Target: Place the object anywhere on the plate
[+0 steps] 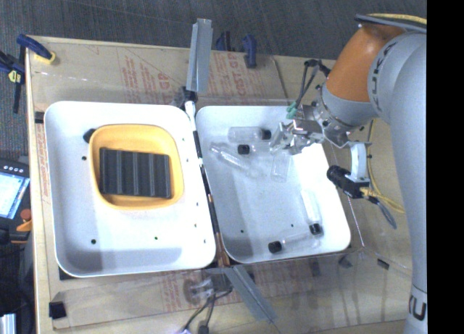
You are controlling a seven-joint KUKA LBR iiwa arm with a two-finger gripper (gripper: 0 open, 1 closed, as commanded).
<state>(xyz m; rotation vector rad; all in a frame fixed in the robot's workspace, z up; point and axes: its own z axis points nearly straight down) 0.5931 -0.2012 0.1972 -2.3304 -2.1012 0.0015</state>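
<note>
A yellow plate (135, 132) lies in the left bin (72, 238), with a dark ribbed rectangle (135, 172) covering its middle. Several clear tubes with black caps lie in the right bin (254, 213): one at the back (245, 135), one slanted beside it (228, 154), one by the right wall (312, 211) and one along the front wall (291, 241). My gripper (288, 138) hangs low over the back right of that bin. Another clear tube (280, 168) lies just in front of it; whether they touch is unclear.
A metal bar (199, 53) stands behind the seam between the bins. Blue clamps (249, 48) hold the bench's back edge, with one more (32, 46) at the left corner. Cables (377, 198) run beside the right bin's wall.
</note>
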